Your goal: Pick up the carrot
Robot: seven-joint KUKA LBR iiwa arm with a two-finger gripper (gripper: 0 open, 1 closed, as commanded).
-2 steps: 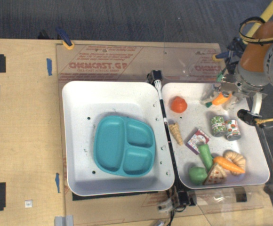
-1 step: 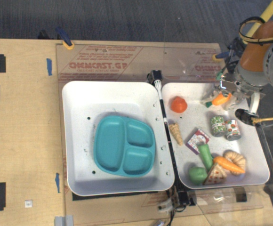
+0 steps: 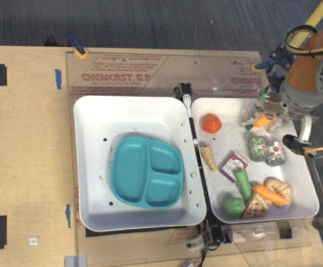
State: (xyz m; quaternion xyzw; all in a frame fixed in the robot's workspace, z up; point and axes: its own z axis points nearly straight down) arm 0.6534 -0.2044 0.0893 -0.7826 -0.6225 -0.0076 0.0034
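A small orange carrot (image 3: 260, 121) with a green stub at its left end sits in the upper right part of the right bin (image 3: 306, 204). My gripper (image 3: 268, 111) is right over it, touching or nearly touching its upper right end. The arm's grey wrist and orange band rise behind it to the right. I cannot make out whether the carrot is lifted or resting on the bin floor. A second orange tapered piece (image 3: 270, 194) lies on a bread roll (image 3: 282, 187) at the bin's lower right.
The right bin also holds an orange ball (image 3: 211, 123), two small cans (image 3: 265, 150), a cone (image 3: 208, 157), a purple packet (image 3: 234, 166), green vegetables (image 3: 238, 193) and a pizza slice (image 3: 255, 207). A teal divided plate (image 3: 147, 172) lies in the left bin (image 3: 89, 121).
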